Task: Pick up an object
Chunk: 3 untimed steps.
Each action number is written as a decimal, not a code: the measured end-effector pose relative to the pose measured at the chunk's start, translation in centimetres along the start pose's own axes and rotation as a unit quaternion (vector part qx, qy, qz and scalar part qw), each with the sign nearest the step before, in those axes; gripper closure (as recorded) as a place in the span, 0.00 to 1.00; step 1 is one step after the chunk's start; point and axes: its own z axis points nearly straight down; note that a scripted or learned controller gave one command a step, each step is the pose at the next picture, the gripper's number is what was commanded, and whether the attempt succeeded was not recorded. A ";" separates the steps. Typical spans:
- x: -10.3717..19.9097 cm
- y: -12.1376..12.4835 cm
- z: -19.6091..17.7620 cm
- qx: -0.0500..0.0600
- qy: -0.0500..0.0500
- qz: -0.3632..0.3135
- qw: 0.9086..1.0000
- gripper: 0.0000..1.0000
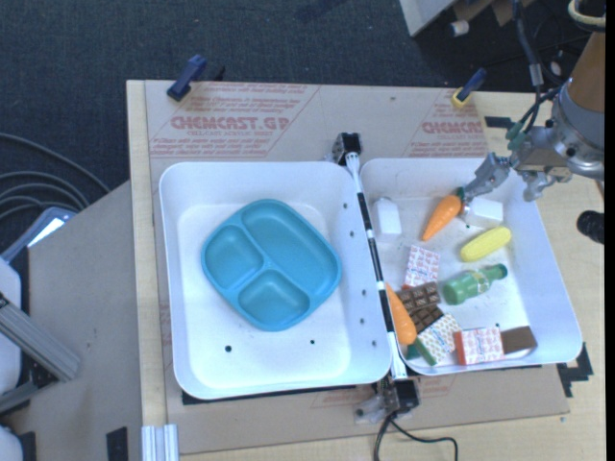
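Observation:
My gripper (505, 182) hangs over the far edge of the right bin (553, 286), fingers spread open with nothing between them. Its left fingertip (479, 182) is just above the leafy end of a toy carrot (441, 216). A white block (486, 209) lies right below the gripper. A yellow corn-like piece (485, 243) and a green bottle (471, 284) lie nearer the bin's middle. A chocolate bar (420, 302), a second orange piece (402, 318), patterned packets (439, 337) and a red box (478, 346) crowd the near corner.
The left bin (183, 209) holds a blue divided plate (271, 262). A white cube (387, 217) sits by the divider (365, 229) between the bins. Blue clamps (186, 77) grip the board's far edge. Cables hang at the far right.

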 end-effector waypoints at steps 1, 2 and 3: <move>1.8 2.1 18.9 -0.001 0.000 0.000 1.000 0.00; 3.3 6.5 18.8 -0.002 -0.002 0.000 1.000 0.00; 3.0 8.1 19.3 0.014 0.000 0.004 1.000 0.00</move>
